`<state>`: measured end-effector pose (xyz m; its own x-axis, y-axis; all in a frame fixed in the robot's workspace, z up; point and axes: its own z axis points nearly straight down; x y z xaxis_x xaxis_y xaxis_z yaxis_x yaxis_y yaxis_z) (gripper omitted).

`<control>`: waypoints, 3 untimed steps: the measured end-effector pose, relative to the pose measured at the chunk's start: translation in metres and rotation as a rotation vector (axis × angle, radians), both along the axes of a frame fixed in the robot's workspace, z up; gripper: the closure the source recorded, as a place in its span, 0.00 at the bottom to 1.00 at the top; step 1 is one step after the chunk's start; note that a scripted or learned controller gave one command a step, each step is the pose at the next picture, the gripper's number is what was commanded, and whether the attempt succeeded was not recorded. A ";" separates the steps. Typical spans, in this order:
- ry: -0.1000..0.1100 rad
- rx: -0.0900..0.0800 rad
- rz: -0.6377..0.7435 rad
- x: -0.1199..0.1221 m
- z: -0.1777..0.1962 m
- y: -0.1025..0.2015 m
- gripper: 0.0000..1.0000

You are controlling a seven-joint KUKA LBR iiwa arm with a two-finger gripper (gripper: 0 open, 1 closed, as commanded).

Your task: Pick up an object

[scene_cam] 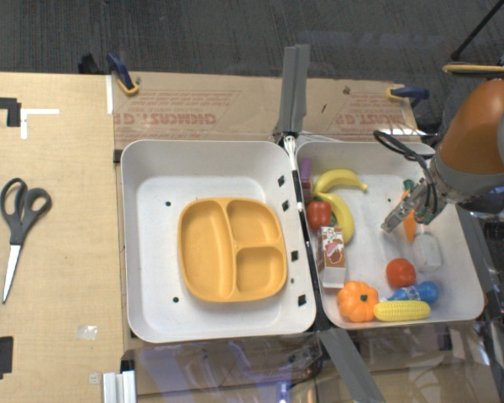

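Note:
My gripper (408, 215) hangs low over the right side of the right bin (464, 267), under the grey arm with its orange band (479, 128). Its fingers (395, 219) stand apart and point down. A small orange item (411, 226) lies between them; I cannot tell whether they touch it. Just below it lies a clear plastic piece (427, 252). Also in this bin are a banana (343, 198), a red fruit (318, 215), a small carton (332, 248), a red ball (401, 272), an orange pumpkin (358, 300), a corn cob (401, 311) and a blue toy (425, 291).
The left bin (143, 225) holds a yellow divided plate (233, 248). A ridge (301, 225) separates the two bins. Scissors (17, 225) lie on the bench at far left. Brown cardboard (193, 112) lies behind the bins.

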<state>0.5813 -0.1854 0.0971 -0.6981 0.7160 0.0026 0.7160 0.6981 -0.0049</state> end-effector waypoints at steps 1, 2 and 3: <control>-0.004 0.000 -0.026 0.027 0.112 0.026 1.00; -0.004 0.003 0.290 -0.021 -0.007 0.052 1.00; -0.003 0.002 0.086 0.009 0.158 -0.034 1.00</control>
<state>0.5900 -0.2190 0.2548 -0.7567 0.6537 0.0018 0.6537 0.7567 -0.0020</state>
